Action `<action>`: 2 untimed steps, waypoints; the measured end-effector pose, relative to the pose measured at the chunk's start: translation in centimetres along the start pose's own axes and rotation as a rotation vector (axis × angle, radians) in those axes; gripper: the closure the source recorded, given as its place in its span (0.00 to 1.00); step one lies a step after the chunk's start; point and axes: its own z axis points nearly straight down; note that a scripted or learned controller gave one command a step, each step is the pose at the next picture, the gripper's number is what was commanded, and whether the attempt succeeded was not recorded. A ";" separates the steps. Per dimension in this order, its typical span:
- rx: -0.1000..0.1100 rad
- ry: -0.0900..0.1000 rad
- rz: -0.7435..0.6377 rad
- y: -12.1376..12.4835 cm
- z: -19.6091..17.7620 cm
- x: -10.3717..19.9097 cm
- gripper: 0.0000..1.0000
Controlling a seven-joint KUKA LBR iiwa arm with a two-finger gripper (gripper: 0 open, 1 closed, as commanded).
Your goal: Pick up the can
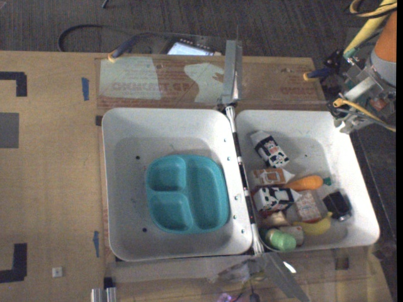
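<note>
Hovering at far-right rim of right bin (289, 115): gripper (352, 109), opening and load impossible to tell. Lying straight nearward, by the right wall: likely can (337, 205), dark, long axis slanting.

1. The can (337, 204) I am to lift: small and dark, seemingly tipped on its side.
2. It lies in the right bin, near the right wall, just beside the banana's tip.

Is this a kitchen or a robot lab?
Probably a robot lab: a robot arm with cables reaches over a wooden bench bearing two white bins, one full of toy food.
</note>
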 end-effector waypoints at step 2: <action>-0.002 0.001 0.032 3.9 -6.5 -4.0 1.00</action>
